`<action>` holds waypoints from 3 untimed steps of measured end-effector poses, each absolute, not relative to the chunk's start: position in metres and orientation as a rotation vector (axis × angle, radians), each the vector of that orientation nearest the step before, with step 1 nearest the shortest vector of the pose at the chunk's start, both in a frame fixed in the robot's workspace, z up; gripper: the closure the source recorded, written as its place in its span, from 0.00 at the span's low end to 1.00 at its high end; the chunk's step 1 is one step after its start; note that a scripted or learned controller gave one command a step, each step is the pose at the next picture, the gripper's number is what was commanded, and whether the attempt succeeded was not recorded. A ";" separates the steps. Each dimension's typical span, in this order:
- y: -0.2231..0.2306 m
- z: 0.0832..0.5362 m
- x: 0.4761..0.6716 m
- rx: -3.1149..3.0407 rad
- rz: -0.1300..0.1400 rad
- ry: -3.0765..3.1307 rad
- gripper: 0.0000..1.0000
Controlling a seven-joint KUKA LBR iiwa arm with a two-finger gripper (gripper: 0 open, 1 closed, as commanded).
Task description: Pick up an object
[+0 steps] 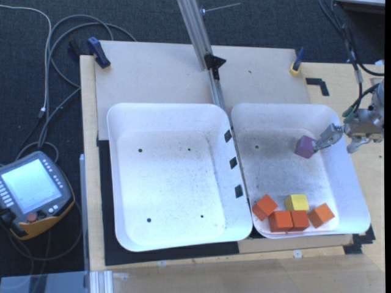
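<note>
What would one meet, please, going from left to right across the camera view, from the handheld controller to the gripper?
Controller → left bin → right bin → purple block → gripper. The orange and yellow blocks at the right bin's near edge overlap in order, so they are left out.

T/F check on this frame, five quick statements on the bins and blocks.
1. The purple block lies in the right bin. True.
2. The gripper is over the left bin. False: it is at the purple block in the right bin.
3. A yellow block sits among the orange blocks. True.
4. The orange blocks lie along the right bin's far edge. False: they sit at its near edge.
5. The purple block touches the yellow block. False: they are apart.
</note>
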State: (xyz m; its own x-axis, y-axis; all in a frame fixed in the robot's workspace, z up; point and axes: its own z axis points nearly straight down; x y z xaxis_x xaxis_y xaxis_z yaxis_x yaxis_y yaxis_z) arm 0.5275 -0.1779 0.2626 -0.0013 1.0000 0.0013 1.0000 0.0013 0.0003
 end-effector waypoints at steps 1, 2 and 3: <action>-0.200 0.133 0.539 -2.216 0.006 -2.215 0.00; -0.173 0.098 0.586 -2.217 -0.003 -2.228 0.00; -0.215 0.100 0.615 -2.225 -0.002 -2.225 0.00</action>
